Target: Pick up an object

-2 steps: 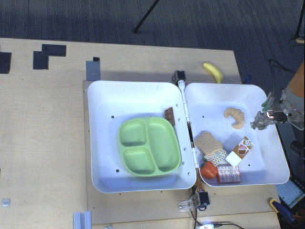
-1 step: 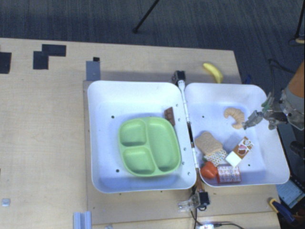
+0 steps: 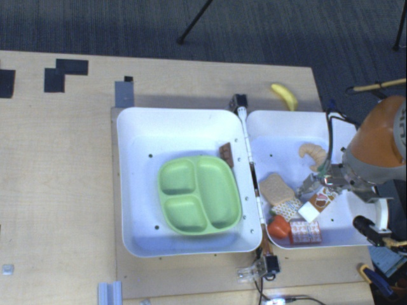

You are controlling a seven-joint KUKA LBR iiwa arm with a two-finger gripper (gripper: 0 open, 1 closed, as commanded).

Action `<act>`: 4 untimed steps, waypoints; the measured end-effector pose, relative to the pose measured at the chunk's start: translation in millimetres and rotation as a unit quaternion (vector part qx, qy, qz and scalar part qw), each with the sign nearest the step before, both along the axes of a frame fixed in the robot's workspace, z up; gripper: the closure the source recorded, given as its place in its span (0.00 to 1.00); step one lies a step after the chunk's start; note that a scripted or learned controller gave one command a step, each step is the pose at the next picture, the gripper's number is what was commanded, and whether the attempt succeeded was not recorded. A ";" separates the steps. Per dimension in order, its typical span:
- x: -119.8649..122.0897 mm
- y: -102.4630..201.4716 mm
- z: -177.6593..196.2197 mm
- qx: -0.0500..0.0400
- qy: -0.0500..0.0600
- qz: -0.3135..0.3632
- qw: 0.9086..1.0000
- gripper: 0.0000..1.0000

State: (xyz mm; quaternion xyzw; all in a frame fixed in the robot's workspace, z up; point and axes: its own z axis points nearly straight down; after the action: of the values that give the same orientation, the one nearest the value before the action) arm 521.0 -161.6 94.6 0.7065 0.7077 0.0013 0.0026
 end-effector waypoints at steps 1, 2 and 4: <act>2.6 -0.4 11.7 -0.002 -0.005 0.000 1.000 1.00; 2.5 -0.4 11.6 -0.002 -0.004 0.000 1.000 0.00; -26.0 33.4 5.5 -0.002 -0.011 -0.001 1.000 1.00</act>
State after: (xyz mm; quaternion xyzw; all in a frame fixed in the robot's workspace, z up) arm 494.9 -128.2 100.1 0.7071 0.7070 0.0073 0.0116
